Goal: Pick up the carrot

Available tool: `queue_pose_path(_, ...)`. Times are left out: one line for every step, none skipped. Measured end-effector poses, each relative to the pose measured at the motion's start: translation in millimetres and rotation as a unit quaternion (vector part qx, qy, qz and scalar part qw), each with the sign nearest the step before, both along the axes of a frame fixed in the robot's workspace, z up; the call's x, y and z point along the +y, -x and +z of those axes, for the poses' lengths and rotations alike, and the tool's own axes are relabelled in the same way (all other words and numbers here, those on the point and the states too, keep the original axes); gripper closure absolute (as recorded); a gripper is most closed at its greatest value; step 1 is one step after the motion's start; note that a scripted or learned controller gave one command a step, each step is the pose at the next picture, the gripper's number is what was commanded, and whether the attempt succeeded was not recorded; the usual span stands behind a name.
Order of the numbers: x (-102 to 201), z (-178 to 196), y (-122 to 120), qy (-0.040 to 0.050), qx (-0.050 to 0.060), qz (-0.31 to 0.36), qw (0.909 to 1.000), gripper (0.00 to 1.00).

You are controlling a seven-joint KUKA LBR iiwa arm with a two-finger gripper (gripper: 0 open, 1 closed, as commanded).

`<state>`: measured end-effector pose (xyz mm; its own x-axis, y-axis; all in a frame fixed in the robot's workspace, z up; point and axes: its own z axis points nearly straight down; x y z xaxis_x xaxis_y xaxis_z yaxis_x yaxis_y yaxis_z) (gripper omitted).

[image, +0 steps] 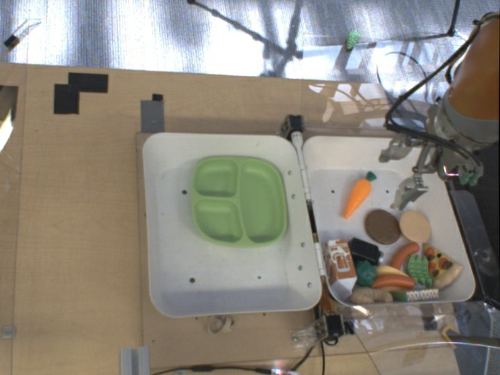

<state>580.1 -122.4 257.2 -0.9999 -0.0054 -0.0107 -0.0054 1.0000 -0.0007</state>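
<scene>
Gripper (408,176) over right bin, fingers apart, nothing between them.

Carrot (357,195) lies just left of the gripper & a bit nearer the camera, on the right bin's (328,158) white floor, green top pointing up-right toward the gripper, not touching it. Directly below the gripper: brown disc (383,226) and tan disc (415,226) side by side. Further down, a heap of toy food (sausage (403,254), small carton (341,261), pizza slice (445,267), etc.) in the bin's near corner. Far left of the gripper, the left bin (168,287) holds a green divided plate (238,200).
</scene>
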Motion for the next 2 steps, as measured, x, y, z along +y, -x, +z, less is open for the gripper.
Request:
queue_pose_path(9, -124, -45, -0.0013, 0.005, 0.106, 0.9944, 0.0)
queue_pose_path(-14, -168, -56, 0.0, -0.002, 0.034, 0.9994, 0.0)
